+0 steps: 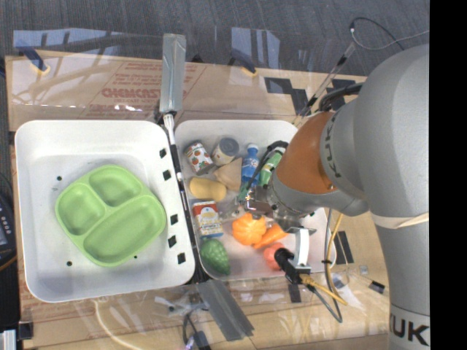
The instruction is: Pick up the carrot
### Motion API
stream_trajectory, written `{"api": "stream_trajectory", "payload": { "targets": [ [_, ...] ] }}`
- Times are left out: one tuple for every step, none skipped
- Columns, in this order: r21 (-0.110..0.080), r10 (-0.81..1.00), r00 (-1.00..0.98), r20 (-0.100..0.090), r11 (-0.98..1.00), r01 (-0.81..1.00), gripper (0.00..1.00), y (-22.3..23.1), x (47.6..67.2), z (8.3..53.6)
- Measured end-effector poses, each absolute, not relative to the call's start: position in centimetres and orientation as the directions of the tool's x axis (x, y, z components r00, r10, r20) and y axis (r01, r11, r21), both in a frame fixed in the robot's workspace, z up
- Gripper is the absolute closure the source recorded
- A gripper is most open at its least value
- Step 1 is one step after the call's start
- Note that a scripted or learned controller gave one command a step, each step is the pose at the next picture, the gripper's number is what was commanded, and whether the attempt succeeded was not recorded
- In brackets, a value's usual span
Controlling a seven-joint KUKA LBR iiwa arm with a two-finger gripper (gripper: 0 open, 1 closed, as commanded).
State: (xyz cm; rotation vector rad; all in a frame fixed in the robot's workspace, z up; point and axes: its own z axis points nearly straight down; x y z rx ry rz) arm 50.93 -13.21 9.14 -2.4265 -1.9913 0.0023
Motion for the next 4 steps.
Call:
{"api": "stream_trajectory", "payload": {
  "targets": [
    [-0.001,0.995,0.103,0.002,-0.103,0.995,1.0,-2.8,50.4,19.2],
    [-0.004,1.0,-0.019,0.0,0.019,1.0,1.0,0.3,53.3,22.4],
    [-0.002,0.993,0.115,-0.001,-0.115,0.993,1.0,1.0,57.0,24.5],
    [-0.004,0.957,0.289,-0.002,-0.289,0.957,1.0,-6.6,62.5,19.0]
  ]
}}
